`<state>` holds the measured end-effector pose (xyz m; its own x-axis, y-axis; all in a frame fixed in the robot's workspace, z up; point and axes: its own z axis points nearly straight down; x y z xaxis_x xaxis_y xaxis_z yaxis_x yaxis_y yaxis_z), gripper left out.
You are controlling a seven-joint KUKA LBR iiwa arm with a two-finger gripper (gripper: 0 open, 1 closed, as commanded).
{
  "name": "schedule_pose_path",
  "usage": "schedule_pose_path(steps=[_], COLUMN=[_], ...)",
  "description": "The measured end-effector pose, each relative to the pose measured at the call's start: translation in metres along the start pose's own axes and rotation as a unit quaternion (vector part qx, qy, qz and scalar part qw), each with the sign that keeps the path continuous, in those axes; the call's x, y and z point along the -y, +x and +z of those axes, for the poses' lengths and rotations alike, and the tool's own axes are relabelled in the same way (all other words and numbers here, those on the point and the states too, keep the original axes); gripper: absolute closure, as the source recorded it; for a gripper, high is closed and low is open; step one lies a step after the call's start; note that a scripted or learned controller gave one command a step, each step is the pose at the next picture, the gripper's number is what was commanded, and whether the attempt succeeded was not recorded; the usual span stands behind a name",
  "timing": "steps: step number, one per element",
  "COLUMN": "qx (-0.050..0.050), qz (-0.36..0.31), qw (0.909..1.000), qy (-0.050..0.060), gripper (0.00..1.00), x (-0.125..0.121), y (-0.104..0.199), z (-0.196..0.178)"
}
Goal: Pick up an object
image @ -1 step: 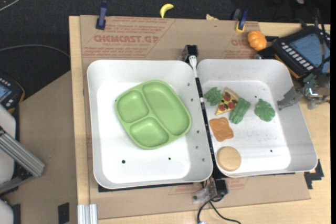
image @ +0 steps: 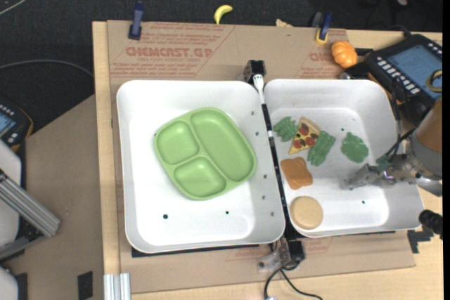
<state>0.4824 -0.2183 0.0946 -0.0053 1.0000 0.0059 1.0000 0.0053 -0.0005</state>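
The gripper [image: 360, 177] hangs low over the right bin [image: 365, 96], near its right wall; whether its jaws are spread or pressed together cannot be told. Left of it lie a pizza slice [image: 305, 135], green leafy pieces [image: 354, 146], a brown toast-like piece [image: 297, 172] and a round tan biscuit [image: 306, 212]. The left bin [image: 140, 123] holds a green divided plate [image: 204, 153].

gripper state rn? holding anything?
Gripper: open, holding nothing, low over the bare floor of the shallow white right bin.
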Motion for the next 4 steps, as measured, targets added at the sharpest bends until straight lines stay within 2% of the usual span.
schedule_pose_path(steps=[1, 2, 3, 4], qx=[0.003, 0.003, 0.003, 0.001], qz=[0.002, 0.000, -0.001, 0.000], qw=[1.0000, 1.0000, 1.0000, 1.0000], qy=[-0.002, -0.003, -0.002, 0.002], gripper=[1.00, 1.00, 1.00, 1.00], x=[0.000, 0.002, 0.002, 0.002], y=[-0.003, 0.060, 0.128, 0.168], z=[-0.010, -0.088, -0.106, -0.088])
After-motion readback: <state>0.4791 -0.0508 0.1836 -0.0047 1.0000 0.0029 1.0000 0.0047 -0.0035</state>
